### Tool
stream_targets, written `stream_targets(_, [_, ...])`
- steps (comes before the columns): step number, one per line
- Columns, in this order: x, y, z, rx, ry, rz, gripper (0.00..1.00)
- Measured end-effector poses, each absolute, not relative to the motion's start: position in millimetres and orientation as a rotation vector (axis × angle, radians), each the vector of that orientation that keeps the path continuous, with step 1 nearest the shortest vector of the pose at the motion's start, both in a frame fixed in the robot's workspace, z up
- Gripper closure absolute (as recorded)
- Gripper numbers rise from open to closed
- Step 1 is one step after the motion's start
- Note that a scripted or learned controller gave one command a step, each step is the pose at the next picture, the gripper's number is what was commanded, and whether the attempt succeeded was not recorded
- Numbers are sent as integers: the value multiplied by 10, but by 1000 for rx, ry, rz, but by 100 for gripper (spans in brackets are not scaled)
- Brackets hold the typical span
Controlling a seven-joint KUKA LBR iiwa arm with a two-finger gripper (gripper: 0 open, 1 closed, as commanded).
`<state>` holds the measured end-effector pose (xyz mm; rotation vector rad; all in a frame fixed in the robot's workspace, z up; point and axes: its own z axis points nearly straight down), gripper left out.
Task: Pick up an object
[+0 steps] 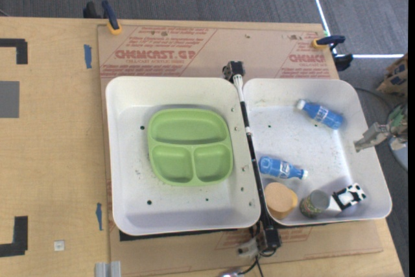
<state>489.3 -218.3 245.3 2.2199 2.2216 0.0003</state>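
Note:
The right bin [343, 97] holds two blue bottles lying on their sides, one at the back right [320, 113] and one near the middle left [281, 168]. Along its front edge sit a tan round block [281, 199], a dark can [315, 204] and a small black-and-white object [349, 196]. My gripper [371, 137] hangs at the right rim of this bin, right of the back bottle and apart from every object. Nothing shows in its grasp.
The left bin [123, 139] carries a green divided plate [190, 146]. A metal bar and clamps [243, 120] join the two bins. Both bins rest on a cardboard sheet [194, 48] clipped to the wooden bench.

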Motion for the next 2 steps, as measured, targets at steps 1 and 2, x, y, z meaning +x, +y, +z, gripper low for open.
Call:
stream_targets(1, [5472,-2225,1470,2296,2139,7,0])
stream_targets(2, [5690,-2155,1297,2309,2135,11,0])
